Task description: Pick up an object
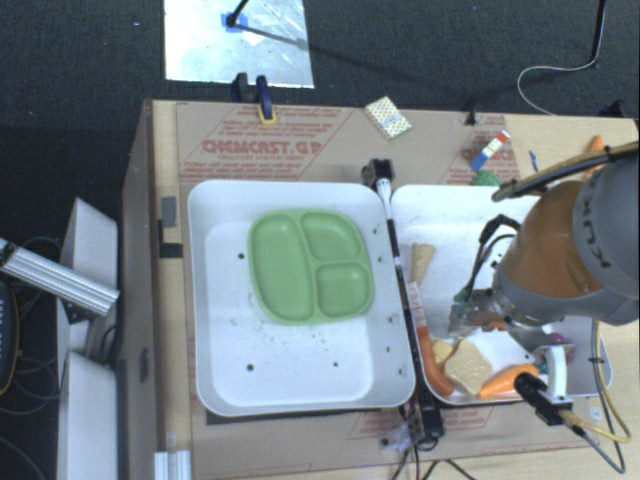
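Observation:
My gripper [467,315] reaches down into the right bin [450,208], under the grey wrist with its orange band. Just below it, near the bin's front wall, lies a beige bread-like slice [468,368]. An orange carrot-like piece [431,360] lies to the left of the slice and another orange piece [500,381] to its right. A tan wedge [422,260] rests farther back by the bin's left wall. The arm hides the right part of this bin.
The left bin [225,368] holds a green divided plate [310,266] at its middle. A thin pen-like stick [400,268] lies along the rim between the bins. Small items sit on the cardboard behind the bins, among them a patterned block [387,117].

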Robot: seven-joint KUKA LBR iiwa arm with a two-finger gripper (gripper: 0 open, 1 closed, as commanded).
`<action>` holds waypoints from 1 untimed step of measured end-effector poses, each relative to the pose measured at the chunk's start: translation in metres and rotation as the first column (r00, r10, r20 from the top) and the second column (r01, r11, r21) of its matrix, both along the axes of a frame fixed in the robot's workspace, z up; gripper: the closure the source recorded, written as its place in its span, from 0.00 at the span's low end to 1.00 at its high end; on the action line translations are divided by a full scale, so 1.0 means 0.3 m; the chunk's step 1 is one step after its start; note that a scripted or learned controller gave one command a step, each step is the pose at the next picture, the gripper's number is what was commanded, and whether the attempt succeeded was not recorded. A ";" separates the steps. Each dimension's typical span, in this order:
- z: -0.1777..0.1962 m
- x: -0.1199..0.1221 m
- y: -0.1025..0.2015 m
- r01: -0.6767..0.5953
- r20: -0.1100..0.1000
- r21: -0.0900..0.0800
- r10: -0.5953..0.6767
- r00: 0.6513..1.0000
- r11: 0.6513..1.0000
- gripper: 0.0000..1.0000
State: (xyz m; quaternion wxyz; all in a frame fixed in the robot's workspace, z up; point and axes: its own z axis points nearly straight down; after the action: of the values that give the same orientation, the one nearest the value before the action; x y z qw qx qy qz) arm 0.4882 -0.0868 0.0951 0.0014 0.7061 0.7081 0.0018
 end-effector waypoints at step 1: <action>0.000 0.000 0.000 0.000 0.000 0.000 0.000 1.000 1.000 0.00</action>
State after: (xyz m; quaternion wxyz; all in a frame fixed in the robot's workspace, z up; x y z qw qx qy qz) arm 0.4882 -0.0868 0.0950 0.0012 0.7061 0.7082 0.0018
